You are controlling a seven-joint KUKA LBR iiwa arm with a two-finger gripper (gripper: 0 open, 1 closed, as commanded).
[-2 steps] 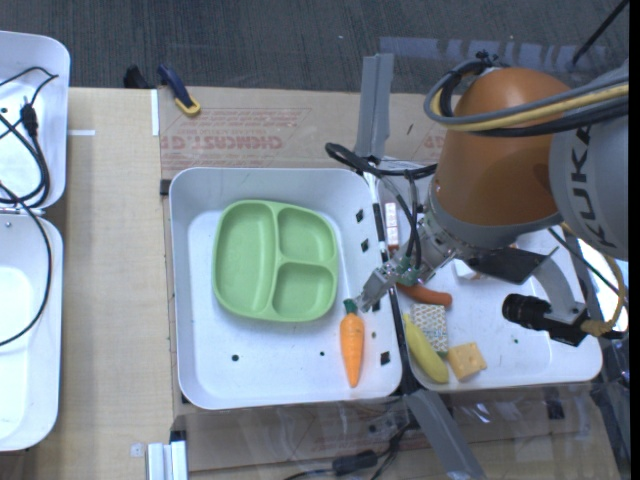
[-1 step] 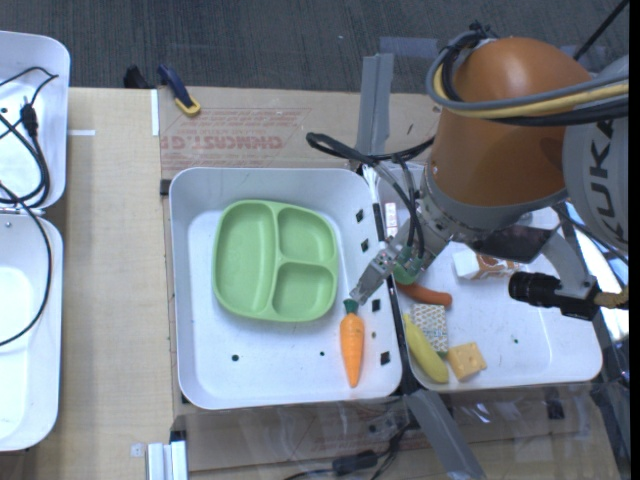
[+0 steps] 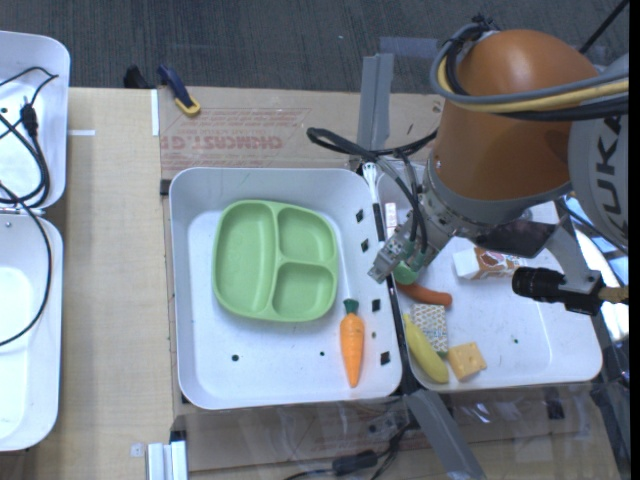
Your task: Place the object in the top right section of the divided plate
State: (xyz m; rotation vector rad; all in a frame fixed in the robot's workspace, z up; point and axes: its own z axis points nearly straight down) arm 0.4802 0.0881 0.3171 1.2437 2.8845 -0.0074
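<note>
Left bin (image 3: 190, 298): green divided plate (image 3: 277, 260) lies flat in the upper-middle, one long section on the left, two smaller ones on the right. Bare white floor shows on all sides of it, widest below and to the left. Toy carrot (image 3: 351, 341) lies on the bin floor just off the plate's lower-right corner, leafy end up, tip pointing toward the bin's lower rim; it sits near the right wall.

Right bin (image 3: 540, 343): gripper (image 3: 398, 260) hangs over the shared rim between the two bins, at the right bin's upper-left corner. A small green object (image 3: 411, 261) shows at the fingertips; cannot tell whether the fingers are closed on it or only in front of it. Arm (image 3: 505, 118), orange band, covers the top of this bin.

Just below the gripper: red-orange sausage-shaped toy (image 3: 427, 295), then a checkered block (image 3: 430, 319), a banana (image 3: 424, 351) along the left wall, and a yellow cracker-like square (image 3: 465, 360) touching the banana's lower end. A small white carton (image 3: 483, 263) lies right of the gripper. Bare floor is at this bin's lower right
</note>
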